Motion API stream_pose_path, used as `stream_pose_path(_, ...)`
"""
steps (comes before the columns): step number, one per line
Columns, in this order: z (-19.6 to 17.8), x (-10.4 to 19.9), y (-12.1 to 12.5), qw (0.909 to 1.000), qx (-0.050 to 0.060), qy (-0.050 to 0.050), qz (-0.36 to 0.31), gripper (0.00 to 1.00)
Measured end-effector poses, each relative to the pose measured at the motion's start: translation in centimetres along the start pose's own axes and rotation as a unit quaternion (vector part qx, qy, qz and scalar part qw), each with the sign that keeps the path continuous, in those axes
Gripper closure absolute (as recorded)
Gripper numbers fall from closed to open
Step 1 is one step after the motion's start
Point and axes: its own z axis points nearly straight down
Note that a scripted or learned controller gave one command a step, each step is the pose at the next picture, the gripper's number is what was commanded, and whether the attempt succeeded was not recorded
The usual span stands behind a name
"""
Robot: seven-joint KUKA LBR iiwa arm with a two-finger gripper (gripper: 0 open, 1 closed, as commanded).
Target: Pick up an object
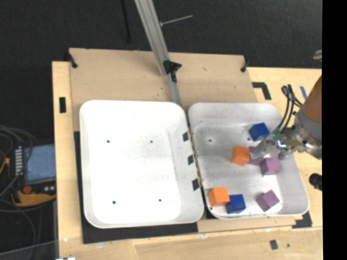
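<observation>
Bench (152, 69) bearing two white bins, left bin (97, 118), right bin (217, 118) with coloured blocks, gripper (267, 148) low between orange block (241, 155), blue block (259, 130) and purple block (270, 166), finger state unclear.

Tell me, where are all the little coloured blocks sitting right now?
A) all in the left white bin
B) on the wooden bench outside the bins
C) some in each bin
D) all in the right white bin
D: the blue cube, orange cube, purple cube, second orange cube, second blue cube and second purple cube all lie inside the right shallow white bin.
</observation>
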Motion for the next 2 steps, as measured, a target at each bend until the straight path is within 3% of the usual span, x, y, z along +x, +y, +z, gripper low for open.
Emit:
stream_pose_path(1,4.2,-0.3,0.0,1.0,0.0,0.0,0.0,0.0)
stream_pose_path(2,2.9,-0.4,0.2,1.0,-0.004,-0.001,0.003,1.0)
